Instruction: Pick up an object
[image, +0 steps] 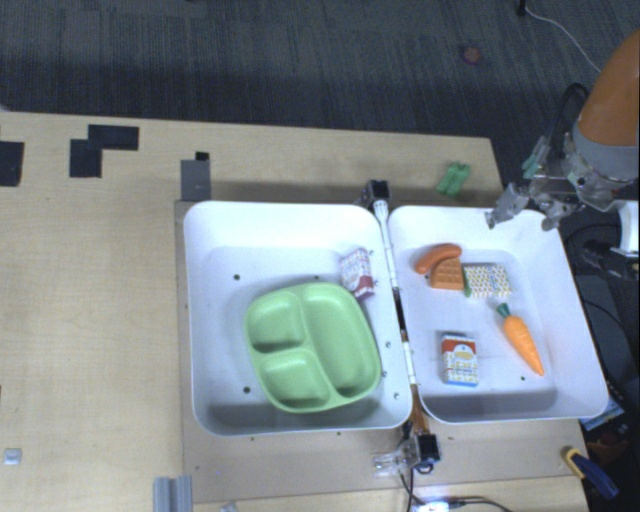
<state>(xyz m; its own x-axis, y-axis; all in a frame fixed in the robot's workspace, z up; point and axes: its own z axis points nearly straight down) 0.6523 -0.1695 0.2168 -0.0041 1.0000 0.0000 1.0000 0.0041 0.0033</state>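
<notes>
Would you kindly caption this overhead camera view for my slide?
Gripper above right bin's far edge; carrot and small cartons inside; green divided plate in left bin.

This is a robotics lab or test cell, not anyone's home or kitchen. The pale wooden bench (90, 330) is the landmark: screwed onto it are two shallow white bins (210, 300) side by side, joined by a clamp and hinge strip down the middle. Black tape patches (100, 148) mark the bench's far left part, and small metal brackets (195, 178) sit at the bins' corners. Loose wires and a connector (425, 450) trail off the bench's near edge. Beyond the bench's far edge runs dark grey office-style carpet (300, 60). At the bench's right end stands an industrial arm (610, 120), grey with an orange band, cables hanging beside it.
</notes>
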